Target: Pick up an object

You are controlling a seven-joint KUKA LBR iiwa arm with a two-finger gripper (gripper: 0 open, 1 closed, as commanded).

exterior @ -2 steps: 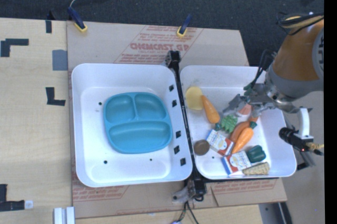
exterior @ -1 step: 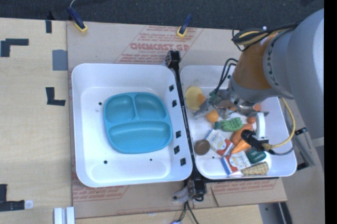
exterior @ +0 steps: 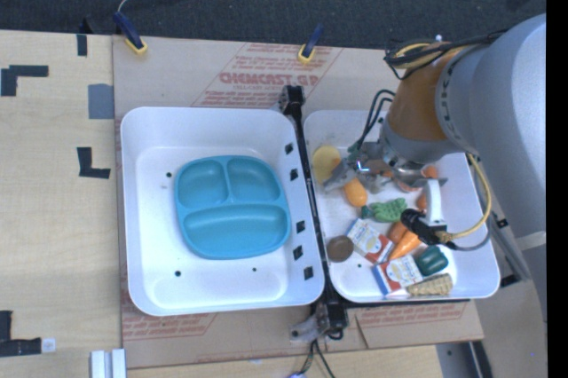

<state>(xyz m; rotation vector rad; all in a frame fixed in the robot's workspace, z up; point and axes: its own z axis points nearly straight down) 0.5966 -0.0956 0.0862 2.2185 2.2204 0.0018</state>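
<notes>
The right bin (exterior: 470, 283) holds several small toy foods. Among them are a yellow lemon-like piece (exterior: 326, 159), an orange piece (exterior: 355, 192), a green leafy piece (exterior: 384, 210), a brown disc (exterior: 339, 248) and a carrot (exterior: 405, 241). My gripper (exterior: 345, 175) is low in the upper left of this bin, between the yellow piece and the orange piece, close to both. Its tip is a dark grey tangle, and I cannot make out anything held in it. The wrist with the orange band (exterior: 417, 106) leans in from the right.
The left bin (exterior: 146, 190) bears a blue divided plate (exterior: 233, 206). A black divider (exterior: 304, 190) runs between the bins. A white packet (exterior: 362, 234), a dark green block (exterior: 433, 261) and a waffle-like piece (exterior: 431, 285) crowd the right bin's front. Cables loop around the wrist.
</notes>
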